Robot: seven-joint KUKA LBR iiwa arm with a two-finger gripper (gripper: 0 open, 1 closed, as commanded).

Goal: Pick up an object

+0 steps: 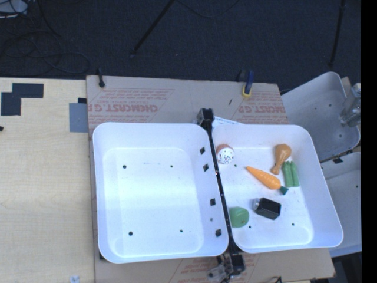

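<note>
The orange carrot (263, 177) lies in the right bin (321, 229), near its far right corner, touching a green piece (290, 174) and just beside a tan drumstick (281, 157). A grasp there may catch two things, or push them apart. I cannot tell the pincer's state.

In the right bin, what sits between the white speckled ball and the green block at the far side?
In the camera view, the orange carrot lies between the white speckled ball and the green block, its thick end almost at the block.
</note>
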